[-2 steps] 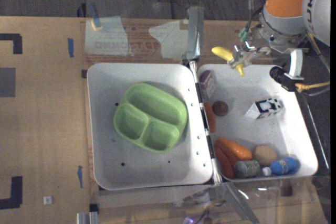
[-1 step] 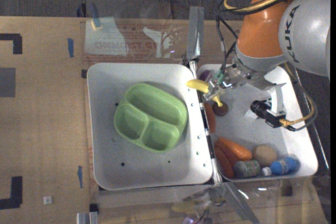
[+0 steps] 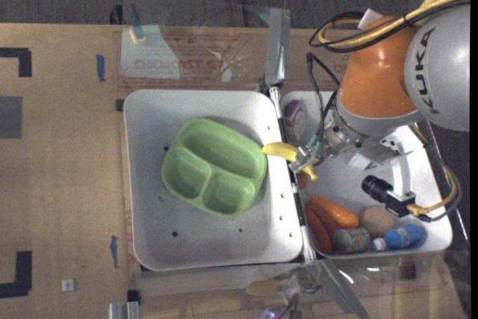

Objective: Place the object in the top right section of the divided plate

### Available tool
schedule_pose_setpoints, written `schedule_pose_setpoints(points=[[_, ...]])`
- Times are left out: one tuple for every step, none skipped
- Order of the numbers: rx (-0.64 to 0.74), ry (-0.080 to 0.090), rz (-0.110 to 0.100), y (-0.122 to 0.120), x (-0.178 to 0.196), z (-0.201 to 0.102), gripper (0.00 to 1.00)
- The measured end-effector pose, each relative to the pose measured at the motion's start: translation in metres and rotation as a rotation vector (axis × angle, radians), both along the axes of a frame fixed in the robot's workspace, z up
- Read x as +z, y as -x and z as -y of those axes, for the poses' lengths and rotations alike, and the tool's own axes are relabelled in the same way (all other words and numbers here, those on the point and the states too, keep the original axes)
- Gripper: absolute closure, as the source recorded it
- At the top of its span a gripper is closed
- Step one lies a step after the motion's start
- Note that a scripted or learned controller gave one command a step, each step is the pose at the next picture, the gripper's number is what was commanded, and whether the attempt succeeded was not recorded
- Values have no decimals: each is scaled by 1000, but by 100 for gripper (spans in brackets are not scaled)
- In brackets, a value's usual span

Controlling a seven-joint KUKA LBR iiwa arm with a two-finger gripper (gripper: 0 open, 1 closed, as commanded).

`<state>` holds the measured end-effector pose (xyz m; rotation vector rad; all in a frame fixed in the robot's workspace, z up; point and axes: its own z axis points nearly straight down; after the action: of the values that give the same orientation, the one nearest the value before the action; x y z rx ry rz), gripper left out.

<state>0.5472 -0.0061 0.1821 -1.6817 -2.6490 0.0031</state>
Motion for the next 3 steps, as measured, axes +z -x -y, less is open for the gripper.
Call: schedule_pose_setpoints(points=[[43, 0, -1, 38, 29, -55, 100], [41, 0, -1, 38, 29, -54, 0], [39, 1, -3, 37, 36, -53, 100]])
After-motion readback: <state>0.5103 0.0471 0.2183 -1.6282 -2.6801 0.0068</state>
